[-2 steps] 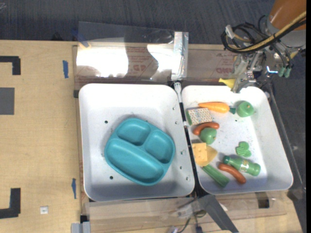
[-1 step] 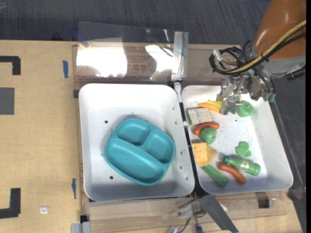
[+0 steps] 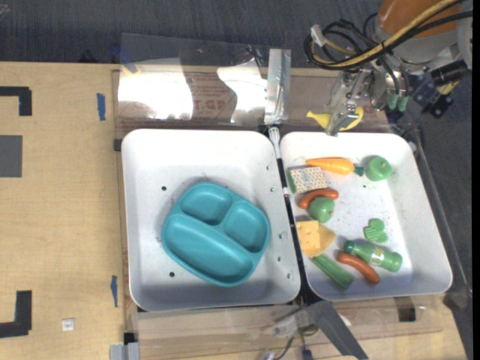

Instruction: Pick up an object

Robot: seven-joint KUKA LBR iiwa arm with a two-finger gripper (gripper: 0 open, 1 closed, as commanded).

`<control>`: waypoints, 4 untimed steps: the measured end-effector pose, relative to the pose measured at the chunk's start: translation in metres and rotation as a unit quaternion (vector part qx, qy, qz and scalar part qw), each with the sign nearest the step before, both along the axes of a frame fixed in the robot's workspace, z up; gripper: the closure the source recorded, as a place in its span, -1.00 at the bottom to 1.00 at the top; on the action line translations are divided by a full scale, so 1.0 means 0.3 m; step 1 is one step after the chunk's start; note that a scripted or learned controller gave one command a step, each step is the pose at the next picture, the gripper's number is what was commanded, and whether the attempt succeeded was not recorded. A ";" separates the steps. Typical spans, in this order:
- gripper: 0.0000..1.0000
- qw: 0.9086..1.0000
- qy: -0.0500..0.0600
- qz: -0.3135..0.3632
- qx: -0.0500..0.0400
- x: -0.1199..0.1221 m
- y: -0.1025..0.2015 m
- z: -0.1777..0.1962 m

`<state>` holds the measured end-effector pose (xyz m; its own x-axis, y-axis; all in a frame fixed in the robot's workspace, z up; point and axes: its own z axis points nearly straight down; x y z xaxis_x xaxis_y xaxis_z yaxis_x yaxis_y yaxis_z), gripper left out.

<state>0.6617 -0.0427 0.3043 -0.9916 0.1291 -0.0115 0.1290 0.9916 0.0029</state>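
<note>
My gripper (image 3: 341, 124) hangs over the back rim of the right bin (image 3: 427, 223), its fingers pointing down. A yellow banana-like toy (image 3: 324, 118) shows on both sides of the fingertips, lifted off the bin floor, and the fingers are shut on it. Below in the right bin lie an orange carrot (image 3: 330, 165), a green apple (image 3: 379, 168), a patterned box (image 3: 307, 178), a red and green vegetable (image 3: 320, 204), a yellow cheese wedge (image 3: 313, 237) and a green bottle (image 3: 381, 257).
The left bin (image 3: 142, 163) holds a teal divided plate (image 3: 217, 231). A metal divider (image 3: 277, 88) and a clear plastic sheet (image 3: 187, 88) stand behind the bins. Yellow and black cables (image 3: 352, 47) loop near the wrist. A red sausage (image 3: 358, 265) and green cucumber (image 3: 334, 271) lie front right.
</note>
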 end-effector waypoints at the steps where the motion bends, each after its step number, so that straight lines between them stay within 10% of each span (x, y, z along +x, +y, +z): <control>1: 1.00 0.999 0.005 0.049 -0.001 -0.056 0.018 -0.169; 2: 1.00 0.987 -0.001 0.160 -0.003 -0.033 -0.131 0.103; 4: 1.00 0.974 0.005 0.225 0.000 -0.076 0.010 -0.303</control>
